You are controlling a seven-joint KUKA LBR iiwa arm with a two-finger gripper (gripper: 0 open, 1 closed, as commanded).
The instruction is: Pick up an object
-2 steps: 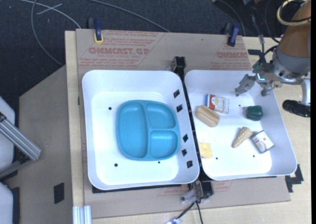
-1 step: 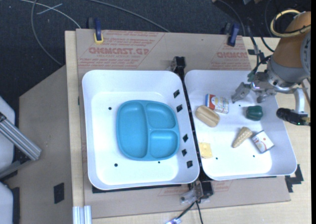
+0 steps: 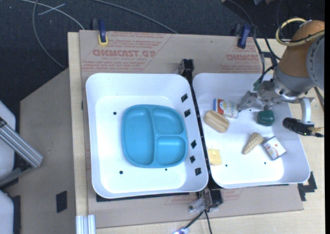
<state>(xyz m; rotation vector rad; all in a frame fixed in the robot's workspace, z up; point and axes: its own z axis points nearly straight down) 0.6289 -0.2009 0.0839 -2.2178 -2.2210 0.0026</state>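
Note:
Several small objects lie in the right bin [image 3: 289,173]: a white, red and blue can [image 3: 225,108], a tan bread roll [image 3: 216,121], a dark green round piece [image 3: 266,118], a waffle cone [image 3: 252,143], a small white and red packet [image 3: 275,148] and a yellow cheese slice [image 3: 214,156]. My gripper [image 3: 256,100] hangs low over the bin's far part, between the can and the green piece, close above both. The arm's grey wrist and orange band rise to its right. I see nothing lifted off the bin floor.
The left bin [image 3: 98,124] holds a blue divided plate [image 3: 153,135]. A black divider with clips [image 3: 190,119] runs between the bins. Cables [image 3: 301,124] trail along the right bin's far right rim.

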